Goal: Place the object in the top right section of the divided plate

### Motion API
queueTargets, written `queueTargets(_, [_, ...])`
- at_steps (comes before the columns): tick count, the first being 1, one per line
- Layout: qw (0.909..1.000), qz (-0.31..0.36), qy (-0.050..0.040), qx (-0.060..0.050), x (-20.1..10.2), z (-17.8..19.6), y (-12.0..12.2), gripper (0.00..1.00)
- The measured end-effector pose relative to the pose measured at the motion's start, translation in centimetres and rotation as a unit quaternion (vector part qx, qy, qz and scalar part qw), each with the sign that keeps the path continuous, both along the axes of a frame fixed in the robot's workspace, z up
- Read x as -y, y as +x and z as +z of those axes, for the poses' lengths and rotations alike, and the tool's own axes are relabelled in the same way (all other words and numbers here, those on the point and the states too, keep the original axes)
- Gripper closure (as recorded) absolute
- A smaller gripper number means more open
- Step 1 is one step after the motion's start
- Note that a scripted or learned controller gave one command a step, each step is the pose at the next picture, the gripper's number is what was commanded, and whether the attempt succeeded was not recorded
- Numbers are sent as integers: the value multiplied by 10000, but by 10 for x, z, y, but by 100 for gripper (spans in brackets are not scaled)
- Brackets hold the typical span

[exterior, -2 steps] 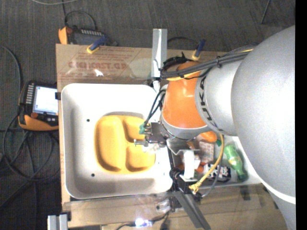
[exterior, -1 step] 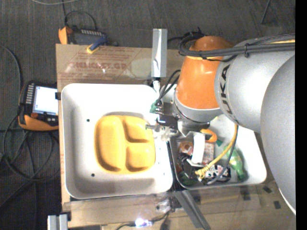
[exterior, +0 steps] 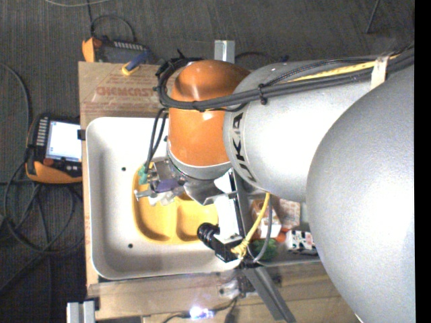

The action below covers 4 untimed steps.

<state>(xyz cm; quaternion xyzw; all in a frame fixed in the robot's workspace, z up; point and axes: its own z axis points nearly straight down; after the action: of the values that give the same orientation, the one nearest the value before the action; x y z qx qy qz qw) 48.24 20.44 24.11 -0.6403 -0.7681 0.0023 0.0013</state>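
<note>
Arm (exterior: 323,167): grey body covers the frame from 12 through 6 o'clock. Its orange band (exterior: 199,113) sits just above frame centre, with black cables strapped along the top.

Bench (exterior: 111,93): a brown board surface shows at 10 to 11 o'clock, beyond the bin's far rim.

White bin (exterior: 108,200): at 8 to 9 o'clock in the frame. Its left wall and floor are bare, and its right part lies under the wrist.

Second bin (exterior: 286,227): a sliver shows at 5 o'clock under the arm, holding mixed clutter that is too hidden to name.

Divided plate (exterior: 161,224): yellow, lying in the white bin toward the bin's 3 o'clock side. Two hollows are visible and the rest is covered by the wrist.

Teach pendant (exterior: 57,150): on the floor at 9 o'clock, outside the bin, with its screen lit.

Gripper (exterior: 158,184): low over the plate's 11 o'clock edge, seen mostly from above. Cannot tell whether it is spread or closed.

Object (exterior: 143,175): a small green piece at the gripper's 9 o'clock side, right at the plate rim. Cannot tell whether it is gripped or lying loose, nor which section it is over.
</note>
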Motion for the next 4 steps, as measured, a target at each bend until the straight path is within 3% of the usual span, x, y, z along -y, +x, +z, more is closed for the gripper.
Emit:
queueTargets(1, [9996,298,-5,29,71,165,2,100])
queueTargets(2, [9846,1747,-2,29,218,181,16,100])
queueTargets(3, [9210,3896,26,6,160,-58,1,100])
queueTargets(4, [9167,3997,3,36,187,194,3,100])
